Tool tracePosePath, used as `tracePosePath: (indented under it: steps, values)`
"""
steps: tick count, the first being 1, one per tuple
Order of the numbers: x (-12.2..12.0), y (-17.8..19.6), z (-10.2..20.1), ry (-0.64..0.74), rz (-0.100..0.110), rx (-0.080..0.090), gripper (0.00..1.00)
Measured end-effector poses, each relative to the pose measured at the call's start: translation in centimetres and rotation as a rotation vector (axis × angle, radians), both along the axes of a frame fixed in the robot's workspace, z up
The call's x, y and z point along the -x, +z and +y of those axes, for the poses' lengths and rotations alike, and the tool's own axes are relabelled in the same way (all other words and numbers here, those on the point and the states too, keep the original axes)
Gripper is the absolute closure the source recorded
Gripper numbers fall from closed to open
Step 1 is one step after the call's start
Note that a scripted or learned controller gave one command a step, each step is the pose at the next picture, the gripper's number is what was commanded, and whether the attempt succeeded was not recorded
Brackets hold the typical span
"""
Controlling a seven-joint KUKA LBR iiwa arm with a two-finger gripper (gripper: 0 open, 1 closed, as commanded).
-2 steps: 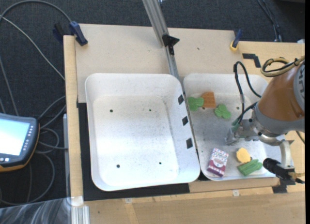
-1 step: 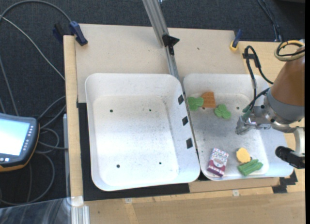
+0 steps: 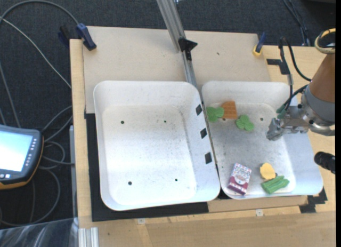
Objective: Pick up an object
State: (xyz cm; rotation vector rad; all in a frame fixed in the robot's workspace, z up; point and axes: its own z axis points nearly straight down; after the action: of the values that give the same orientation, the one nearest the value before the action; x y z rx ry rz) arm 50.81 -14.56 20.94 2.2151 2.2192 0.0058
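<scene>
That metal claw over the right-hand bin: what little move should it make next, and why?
Probably a short slide toward the green piece, then down. The gripper sits over bare bin floor near the right bin's far side with nothing under it, and that green piece is the closest object; the orange block lies just beyond it.

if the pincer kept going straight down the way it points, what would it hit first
Probably bare floor of the right bin: the pincer hangs over an open patch, right of the green piece. Depth is unclear.
</scene>
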Motion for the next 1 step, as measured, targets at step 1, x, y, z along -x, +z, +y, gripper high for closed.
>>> tracePosePath:
  steps: [1]
  values:
    - [-0.36,0.87,5.27,0.005,0.003,-0.004,1.00]
